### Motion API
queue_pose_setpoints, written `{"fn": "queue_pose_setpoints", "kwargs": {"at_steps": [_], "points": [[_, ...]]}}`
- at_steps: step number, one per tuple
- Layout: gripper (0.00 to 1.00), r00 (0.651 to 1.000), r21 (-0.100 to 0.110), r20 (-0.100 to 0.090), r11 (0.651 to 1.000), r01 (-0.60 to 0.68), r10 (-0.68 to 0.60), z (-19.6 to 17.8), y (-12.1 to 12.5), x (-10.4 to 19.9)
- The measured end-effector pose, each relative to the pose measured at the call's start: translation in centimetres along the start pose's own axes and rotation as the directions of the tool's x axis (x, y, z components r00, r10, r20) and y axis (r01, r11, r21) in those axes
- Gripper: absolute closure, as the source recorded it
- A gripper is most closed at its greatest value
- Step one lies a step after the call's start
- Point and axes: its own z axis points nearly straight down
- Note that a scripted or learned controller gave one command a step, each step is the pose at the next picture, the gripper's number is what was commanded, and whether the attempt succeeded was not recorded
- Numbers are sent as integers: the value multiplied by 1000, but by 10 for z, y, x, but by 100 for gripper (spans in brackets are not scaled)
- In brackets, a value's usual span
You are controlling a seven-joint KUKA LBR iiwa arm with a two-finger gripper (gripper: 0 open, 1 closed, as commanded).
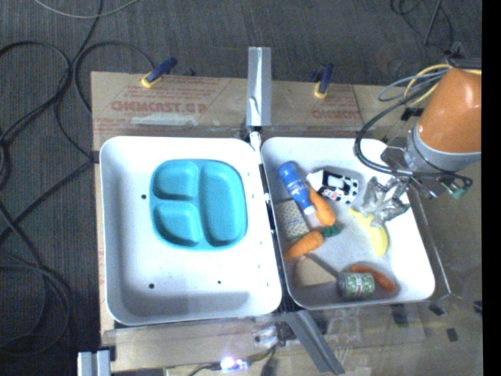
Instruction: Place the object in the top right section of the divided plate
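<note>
Two white bins sit side by side on the table (109, 108). Much of the arm (450, 124) is cut off at the right edge, and its fingers (382, 202) are a grey blur low in the right bin (423, 280); whether they are spread or closed, or grip anything, cannot be told. A pale yellow banana (376, 236) lies just below them, possibly touching. Nearby lie a blue bottle (293, 185), two carrots (304, 244), a green can (358, 284) and a black-and-white toy (338, 185). The blue divided plate (199, 203) rests in the left bin (129, 288).
</note>
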Motion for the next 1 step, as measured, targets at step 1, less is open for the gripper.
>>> {"fn": "queue_pose_setpoints", "kwargs": {"at_steps": [1], "points": [[100, 970, -4, -9, 970, 244, -244, 52, -25, 19]]}}
